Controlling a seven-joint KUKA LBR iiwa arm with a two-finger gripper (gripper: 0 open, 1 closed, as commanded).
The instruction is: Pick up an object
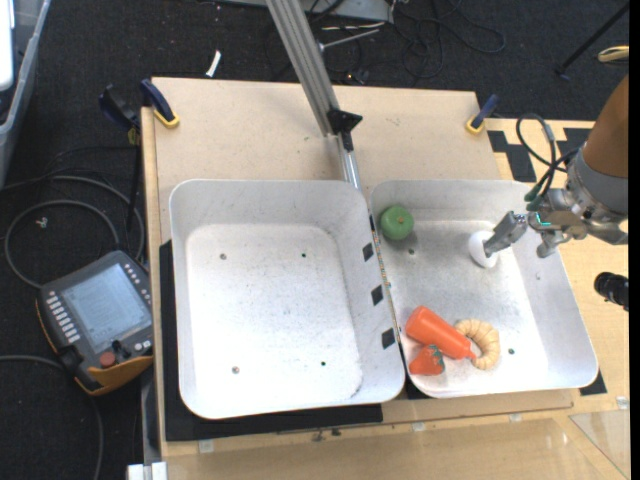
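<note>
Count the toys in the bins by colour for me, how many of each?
Green: 1, a round ball-like toy
White: 1, a small round thing at the pincer
Orange: 1, a carrot-shaped toy
Red: 1, a small toy
Tan: 1, a curved ridged toy
Total: 5, all in the right bin

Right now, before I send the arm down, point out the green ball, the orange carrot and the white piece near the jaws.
green ball [397, 222], camera view, middle of its top.
orange carrot [440, 332], camera view, middle of its body.
white piece [483, 248], camera view, its rounded surface, at the gripper [507, 233].
</note>
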